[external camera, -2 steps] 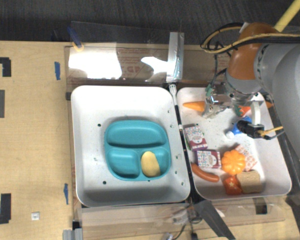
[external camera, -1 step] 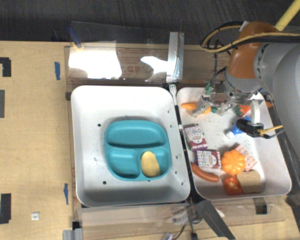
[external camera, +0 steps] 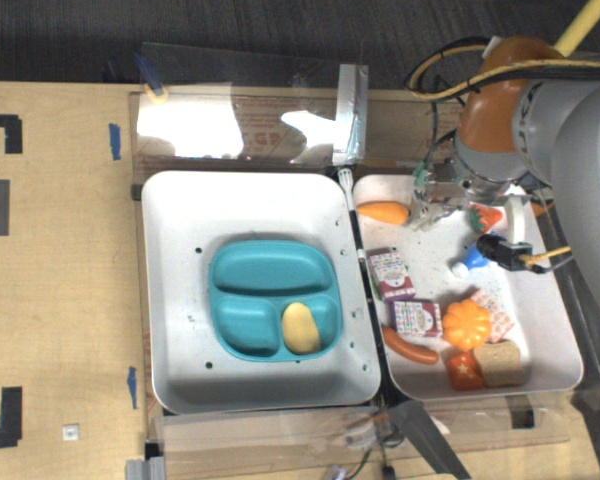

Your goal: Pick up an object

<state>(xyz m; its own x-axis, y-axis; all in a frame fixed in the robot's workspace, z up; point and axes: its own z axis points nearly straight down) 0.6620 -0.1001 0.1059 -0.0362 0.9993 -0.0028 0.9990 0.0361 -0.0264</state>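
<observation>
The gripper [external camera: 432, 200] hangs low at the far end of the right bin [external camera: 560, 353], just right of an orange carrot-like piece [external camera: 383, 212]; whether it grips anything, I cannot tell. A yellow potato [external camera: 300, 328] lies in the teal tray [external camera: 270, 273] in the left bin [external camera: 180, 268].

The wooden bench [external camera: 50, 298] bears two white bins [external camera: 170, 298] side by side.

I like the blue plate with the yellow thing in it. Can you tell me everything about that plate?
The teal divided tray lies flat in the middle of the left white bin. It looks like smooth plastic, with rounded corners and raised ridges that split it into three compartments: one long one along the far side and two smaller ones nearer the camera. A yellow, egg-shaped object, perhaps a toy potato or lemon, rests in the nearer right compartment. The other two compartments hold nothing.
</observation>
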